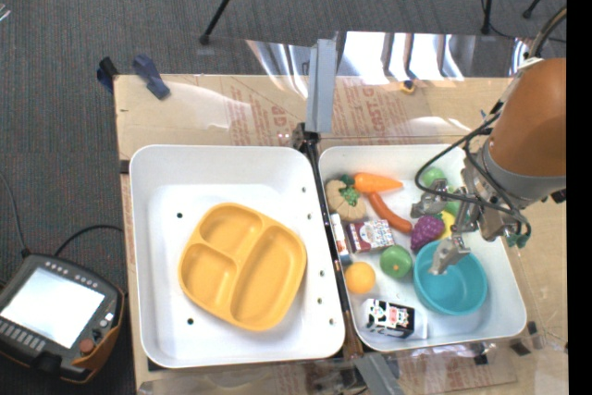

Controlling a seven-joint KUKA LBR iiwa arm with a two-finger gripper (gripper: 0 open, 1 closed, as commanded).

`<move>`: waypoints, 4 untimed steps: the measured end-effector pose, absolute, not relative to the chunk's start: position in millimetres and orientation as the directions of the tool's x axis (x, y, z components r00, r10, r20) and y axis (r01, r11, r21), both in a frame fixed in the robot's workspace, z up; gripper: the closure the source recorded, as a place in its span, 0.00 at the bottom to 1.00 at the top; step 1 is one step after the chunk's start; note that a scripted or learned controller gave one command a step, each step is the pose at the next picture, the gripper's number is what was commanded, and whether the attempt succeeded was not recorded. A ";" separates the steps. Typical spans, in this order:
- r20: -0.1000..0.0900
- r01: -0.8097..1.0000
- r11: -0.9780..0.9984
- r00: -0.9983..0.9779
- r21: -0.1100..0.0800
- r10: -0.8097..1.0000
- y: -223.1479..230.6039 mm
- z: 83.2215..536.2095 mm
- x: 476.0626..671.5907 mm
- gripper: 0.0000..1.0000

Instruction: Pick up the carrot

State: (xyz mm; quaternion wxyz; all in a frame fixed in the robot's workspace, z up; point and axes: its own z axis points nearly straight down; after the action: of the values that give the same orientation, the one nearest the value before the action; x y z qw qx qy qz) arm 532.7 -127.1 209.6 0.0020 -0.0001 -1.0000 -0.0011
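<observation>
a yellow divided plate (243,265) is seen in the left bin (148,199). in the right bin (507,310), the carrot (377,183) is found near the far left corner, untouched. the gripper (450,253) is hung well to its right, over the blue bowl (450,284), with nothing held; whether it is open cannot be told.

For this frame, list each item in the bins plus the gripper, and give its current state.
carrot: lying in the right bin, untouched.
gripper: above the blue bowl, holding nothing.
yellow divided plate: flat in the left bin, compartments bare.
orange ball: resting beside the green apple.
milk carton: lying on its side.
purple grapes: resting next to the bowl.
</observation>
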 end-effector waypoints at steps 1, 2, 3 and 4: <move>0.012 0.181 0.984 -0.983 0.002 0.181 -92.4 104.9 544.5 0.00; 0.018 0.193 0.981 -0.981 0.001 0.193 -113.4 84.6 635.5 0.00; 0.015 0.187 0.982 -0.982 0.001 0.187 -111.1 92.3 636.8 1.00; -0.005 0.291 0.957 -0.957 0.004 0.291 -42.8 190.1 572.6 1.00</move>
State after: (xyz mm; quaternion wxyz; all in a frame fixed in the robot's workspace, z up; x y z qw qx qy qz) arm 572.6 -42.8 190.1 -0.0026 -0.1471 -0.9891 -0.0015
